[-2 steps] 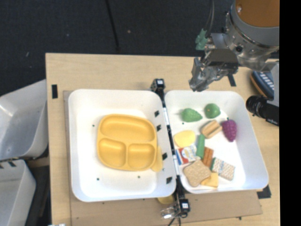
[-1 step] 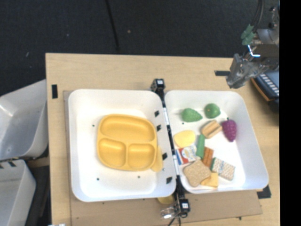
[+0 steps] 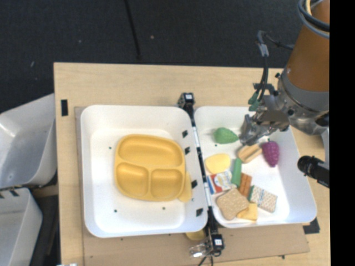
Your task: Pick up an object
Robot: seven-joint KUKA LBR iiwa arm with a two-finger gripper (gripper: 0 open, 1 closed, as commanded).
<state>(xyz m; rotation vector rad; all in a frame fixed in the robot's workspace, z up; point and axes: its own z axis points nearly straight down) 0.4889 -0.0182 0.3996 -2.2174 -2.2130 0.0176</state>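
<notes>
The right bin [image 3: 294, 195] holds several toy foods: a green piece [image 3: 225, 135], a purple grape bunch [image 3: 270, 153], a tan stick [image 3: 249, 153], a yellow lemon shape [image 3: 217, 162], a toast slice [image 3: 232, 203], a cracker [image 3: 263, 199] and a red-and-white packet [image 3: 222, 180]. My gripper [image 3: 250, 134] hangs low over the bin's back part, between the green piece and the grapes, just above the tan stick. Its fingertips blend into dark metal there, and I see nothing held between them.
The left bin [image 3: 100, 204] carries a yellow divided tray [image 3: 150, 167]. A black clip [image 3: 186, 99] sits at the bins' back joint and another [image 3: 215, 241] at the front. The bench edge lies close in front of both bins.
</notes>
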